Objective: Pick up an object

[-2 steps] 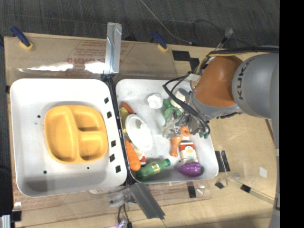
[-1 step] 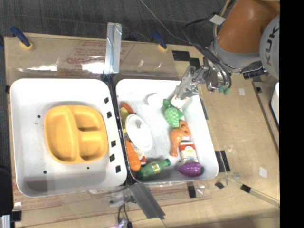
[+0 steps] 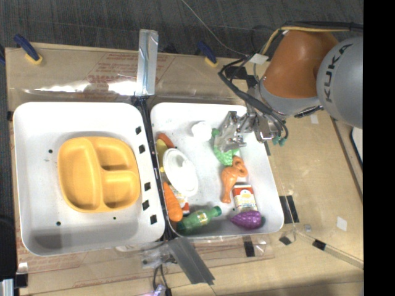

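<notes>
Arm point(image 3: 308, 66) comes in from the right, orange band above the wrist, reaching down into the right bin point(image 3: 274, 190). The hand point(image 3: 233, 131) sits low at the bin's upper middle, metal fingers right over a green toy point(image 3: 223, 154). Fingers look partly apart, but can't tell if anything is actually clamped between them; the green toy's top is touching or just under the fingertips, too cluttered to say.

Right bin contents: small white round thing point(image 3: 199, 129) near the back wall, left of the hand. White bowl point(image 3: 179, 169) at center-left, tilted. Orange toy figure point(image 3: 234, 175) just below the green toy, touching it or nearly. Small bottle with a red-orange label point(image 3: 244, 197) just below that. Purple grapes point(image 3: 246, 219) at the front right corner. Green bottle point(image 3: 200, 217) lying flat along the front wall. Carrot point(image 3: 172, 203) along the left wall, beside the bowl. A yellow and red bit point(image 3: 163, 144) at the left wall behind the bowl, can't tell what it is.

Left bin point(image 3: 31, 165) holds a yellow divided tray point(image 3: 99, 172), lying flat, about centered.

Both bins sit side by side on a tan surface point(image 3: 321, 214), blue clamps point(image 3: 28, 48) at the back edge. Cables point(image 3: 237, 85) loop off the wrist.
</notes>
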You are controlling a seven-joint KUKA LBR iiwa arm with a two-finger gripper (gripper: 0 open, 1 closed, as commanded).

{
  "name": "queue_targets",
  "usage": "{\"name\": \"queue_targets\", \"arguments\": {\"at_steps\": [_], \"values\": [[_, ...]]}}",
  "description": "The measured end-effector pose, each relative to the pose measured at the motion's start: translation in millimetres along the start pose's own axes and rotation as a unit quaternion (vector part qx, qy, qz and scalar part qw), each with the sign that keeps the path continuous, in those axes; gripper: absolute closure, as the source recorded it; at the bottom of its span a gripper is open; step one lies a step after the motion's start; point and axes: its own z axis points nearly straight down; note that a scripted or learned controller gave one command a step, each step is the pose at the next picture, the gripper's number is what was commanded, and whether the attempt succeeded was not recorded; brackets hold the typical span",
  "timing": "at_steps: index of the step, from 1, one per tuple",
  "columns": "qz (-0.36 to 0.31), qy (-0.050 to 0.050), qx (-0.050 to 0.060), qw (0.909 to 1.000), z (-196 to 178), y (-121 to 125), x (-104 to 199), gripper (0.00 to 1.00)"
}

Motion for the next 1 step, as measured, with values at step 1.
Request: {"name": "queue_targets", "arguments": {"at_steps": [1], "values": [[0.000,-0.002,0.000,1.0000,-1.7,0.1,-0.9,0.00]]}}
